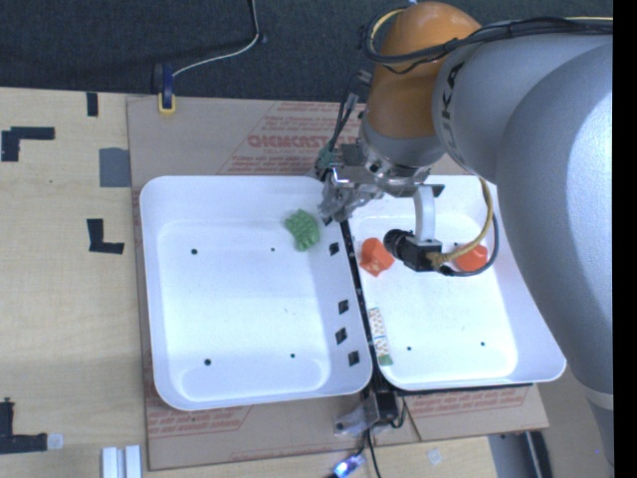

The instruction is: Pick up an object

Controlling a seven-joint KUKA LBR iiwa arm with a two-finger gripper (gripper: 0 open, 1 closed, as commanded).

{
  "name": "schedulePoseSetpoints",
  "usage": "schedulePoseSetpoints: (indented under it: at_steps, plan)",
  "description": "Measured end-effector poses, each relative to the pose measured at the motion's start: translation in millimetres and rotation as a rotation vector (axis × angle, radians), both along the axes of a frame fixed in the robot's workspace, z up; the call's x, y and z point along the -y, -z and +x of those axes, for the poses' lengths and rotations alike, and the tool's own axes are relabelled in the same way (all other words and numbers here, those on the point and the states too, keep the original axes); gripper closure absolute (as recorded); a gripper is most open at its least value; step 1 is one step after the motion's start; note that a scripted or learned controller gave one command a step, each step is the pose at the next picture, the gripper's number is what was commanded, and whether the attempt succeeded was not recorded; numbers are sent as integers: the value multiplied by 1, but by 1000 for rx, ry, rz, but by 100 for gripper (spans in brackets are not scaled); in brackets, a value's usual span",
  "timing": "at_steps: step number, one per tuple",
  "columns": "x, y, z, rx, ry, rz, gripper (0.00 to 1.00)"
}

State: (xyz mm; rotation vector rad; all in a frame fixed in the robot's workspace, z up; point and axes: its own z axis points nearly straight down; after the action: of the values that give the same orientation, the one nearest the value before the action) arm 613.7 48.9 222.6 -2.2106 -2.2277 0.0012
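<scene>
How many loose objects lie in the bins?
2 seen: a green piece in the left bin near the divider, an orange piece in the right bin. The arm may hide others.

One fixed camera above the bench (60,267) — looking down at a slant on both bins (169,297) — arm (537,137) entering from the right.

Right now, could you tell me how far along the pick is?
Done: the arm has reached the bins' shared wall, gripper beside the green object in the left bin. In hand: nothing visibly. Left: grasping and lifting; the orange object lies in the right bin.
</scene>
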Motion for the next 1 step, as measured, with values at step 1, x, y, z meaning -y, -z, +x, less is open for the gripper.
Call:
schedulePoseSetpoints:
  at_steps: [1]
  plan:
    - [-12,-16,-40,-5,4,-1,100]
